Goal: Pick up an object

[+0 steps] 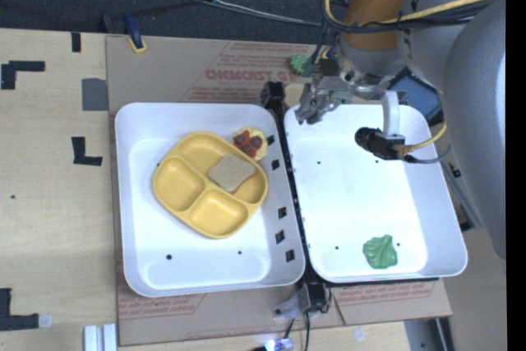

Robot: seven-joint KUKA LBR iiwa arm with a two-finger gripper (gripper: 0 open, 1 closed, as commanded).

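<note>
Far left: bare desk. Next, left bin, carrying a yellow divided plate; brown slice lying flat in the plate's upper right compartment; small red-and-dark piece perched at the plate's top right rim, close to the bin wall.

Centre: gripper poised over the top left corner of the right bin, just beside the seam between the two bins. Nothing seen held; degree of opening not readable from this angle.

Right: green leafy piece resting alone near the right bin's lower right corner, well apart from the gripper. Above, grey arm reaching in.

Risks, as judged: closing on bare bin floor if lowered straight down here, with no object beneath; striking the bin wall or seam, given the corner position; sliding over the flat slice or thin leafy piece without purchase; tipping the plate if the red piece is approached from its rim.
</note>
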